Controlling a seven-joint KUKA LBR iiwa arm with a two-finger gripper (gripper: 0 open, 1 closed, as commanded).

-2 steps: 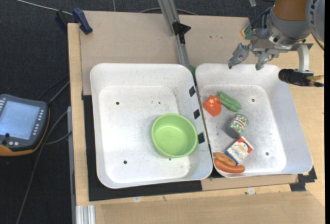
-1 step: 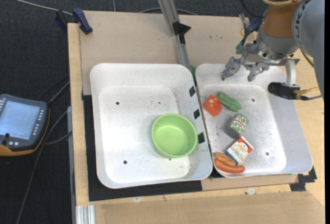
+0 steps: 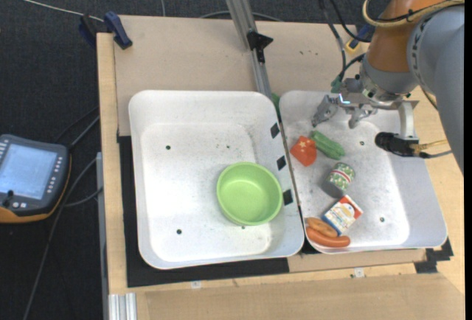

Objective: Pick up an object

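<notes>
Bins [image 3: 192, 101]: white plastic, matt, speckled.
Bowl [image 3: 249, 193]: green plastic, smooth.
Table [image 3: 184, 53]: bare wood, matt.
Gripper [image 3: 339, 110]: grey metal, dull sheen.

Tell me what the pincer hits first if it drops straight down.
Probably bare bin floor: the open pincer hangs over the right bin's far end, just beyond the green vegetable. Depth is unclear.

green bowl [image 3: 249, 194], red strawberry [image 3: 304, 151], possibly

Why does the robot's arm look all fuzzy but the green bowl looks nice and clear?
In the camera view, the arm's orange band and grey edge look smeared, perhaps from motion; the green bowl shows a crisp rim with a soft shadow inside; the white bins are evenly lit, without harsh glare.
</notes>
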